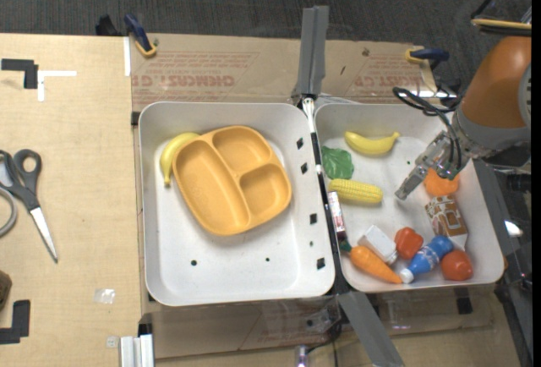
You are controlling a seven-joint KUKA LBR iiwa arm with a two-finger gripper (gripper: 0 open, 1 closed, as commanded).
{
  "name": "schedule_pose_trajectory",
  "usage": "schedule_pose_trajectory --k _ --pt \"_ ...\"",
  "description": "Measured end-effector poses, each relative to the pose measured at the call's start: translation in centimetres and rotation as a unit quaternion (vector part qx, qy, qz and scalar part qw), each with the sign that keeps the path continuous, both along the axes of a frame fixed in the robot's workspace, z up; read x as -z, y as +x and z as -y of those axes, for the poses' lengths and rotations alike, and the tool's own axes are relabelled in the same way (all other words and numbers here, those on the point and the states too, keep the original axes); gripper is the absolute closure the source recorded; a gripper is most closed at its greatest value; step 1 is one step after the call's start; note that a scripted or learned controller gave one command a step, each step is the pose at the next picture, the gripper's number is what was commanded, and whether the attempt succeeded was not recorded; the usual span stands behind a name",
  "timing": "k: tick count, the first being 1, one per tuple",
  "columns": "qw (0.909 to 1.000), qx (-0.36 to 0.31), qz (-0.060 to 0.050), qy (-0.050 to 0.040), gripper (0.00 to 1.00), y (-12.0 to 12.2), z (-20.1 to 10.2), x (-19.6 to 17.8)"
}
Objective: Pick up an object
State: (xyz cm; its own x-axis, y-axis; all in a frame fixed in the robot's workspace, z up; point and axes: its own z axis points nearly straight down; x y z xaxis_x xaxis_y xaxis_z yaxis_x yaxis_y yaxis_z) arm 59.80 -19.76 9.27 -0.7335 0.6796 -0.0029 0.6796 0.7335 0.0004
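- Objects for picking lie in the right bin (486,213): a yellow banana (372,142) at the far side, a green leafy piece (338,162) left of centre, a corn cob (355,191) just near of it.
- Near right corner of that bin holds a cluster: carrot (374,265), small white block (378,243), red pepper-like piece (407,241), blue-and-white bottle (425,260), red tomato-like piece (457,265). Several of these touch one another.
- A brown-and-white packet (445,217) sits just far of the cluster, toward the right wall.
- A red-and-white marker-like stick (336,217) lies along the bin's left wall.
- End effector (424,172) is low over the right part of the right bin, fingers pointing left and toward the near side; whether they are apart or together cannot be told.
- An orange piece (441,183) lies right against the end effector on its near right side; not seen between the fingers.
- Left bin (169,264) holds a yellow divided tray (230,179), with a second banana (173,154) tucked at the tray's far left edge, touching it.
- Scissors (30,196) lie on the counter (68,128), well left of both bins.
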Motion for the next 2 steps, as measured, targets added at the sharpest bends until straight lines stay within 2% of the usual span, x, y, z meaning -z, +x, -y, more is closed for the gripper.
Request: schedule_pose_trajectory --k 1,2 --pt "0.9997 0.026 0.000 0.0006 0.00 3.2 -8.9 0.0" --pt "0.9960 0.089 0.001 0.0000 0.00 5.2 -9.6 0.0"
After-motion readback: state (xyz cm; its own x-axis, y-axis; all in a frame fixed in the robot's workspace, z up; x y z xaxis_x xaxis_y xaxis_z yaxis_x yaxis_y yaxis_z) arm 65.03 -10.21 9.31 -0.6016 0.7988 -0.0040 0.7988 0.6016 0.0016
